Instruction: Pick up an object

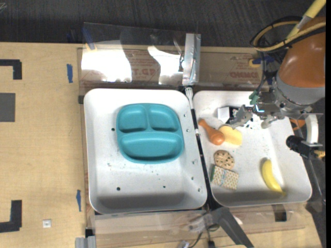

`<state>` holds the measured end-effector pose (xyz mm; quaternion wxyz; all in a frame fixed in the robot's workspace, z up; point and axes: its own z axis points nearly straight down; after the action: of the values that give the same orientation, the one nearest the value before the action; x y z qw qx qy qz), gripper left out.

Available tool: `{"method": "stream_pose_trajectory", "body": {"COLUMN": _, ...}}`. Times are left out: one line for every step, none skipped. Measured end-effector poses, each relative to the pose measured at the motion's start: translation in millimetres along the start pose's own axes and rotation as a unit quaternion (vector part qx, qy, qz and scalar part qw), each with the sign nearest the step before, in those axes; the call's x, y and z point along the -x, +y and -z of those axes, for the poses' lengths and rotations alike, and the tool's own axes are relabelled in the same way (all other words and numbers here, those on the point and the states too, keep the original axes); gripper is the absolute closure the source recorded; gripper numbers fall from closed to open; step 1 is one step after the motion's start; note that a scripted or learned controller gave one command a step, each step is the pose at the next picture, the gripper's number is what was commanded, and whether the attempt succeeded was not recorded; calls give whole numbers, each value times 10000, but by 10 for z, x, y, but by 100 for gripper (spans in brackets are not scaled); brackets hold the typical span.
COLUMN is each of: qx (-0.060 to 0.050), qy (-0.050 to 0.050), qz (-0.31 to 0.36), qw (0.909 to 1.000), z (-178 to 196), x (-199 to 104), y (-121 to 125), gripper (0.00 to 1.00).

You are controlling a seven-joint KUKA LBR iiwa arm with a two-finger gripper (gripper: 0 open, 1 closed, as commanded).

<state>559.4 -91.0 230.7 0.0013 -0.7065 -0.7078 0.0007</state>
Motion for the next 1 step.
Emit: {"method": "stream_pose_trajectory", "body": {"qx": -8, "qy": 1, "qz": 390, "qw": 9992, "z": -479, "x": -523, "y": -138, "gripper": 0}}
